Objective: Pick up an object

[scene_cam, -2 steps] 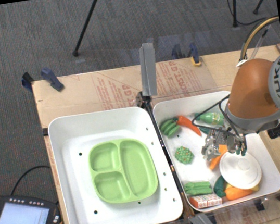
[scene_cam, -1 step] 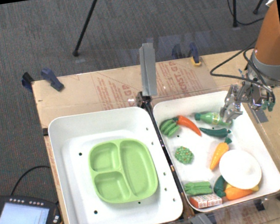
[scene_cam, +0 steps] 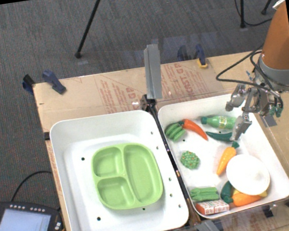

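Crowding is the risk: the pincer (scene_cam: 244, 114), fingers apart and empty, hangs over the bottle (scene_cam: 219, 122). Closing there could nudge the dark green pepper (scene_cam: 221, 135) or small carrot (scene_cam: 226, 159) instead.

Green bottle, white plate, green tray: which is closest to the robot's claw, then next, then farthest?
1. Green bottle, just left of the gripper, right bin.
2. White plate, below it, same bin.
3. Green tray, far left, in the other bin.

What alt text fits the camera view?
The gripper hovers over the right bin's far side, above a green bottle, with toy carrots, greens and a white plate in that bin. The left bin holds a green divided tray.
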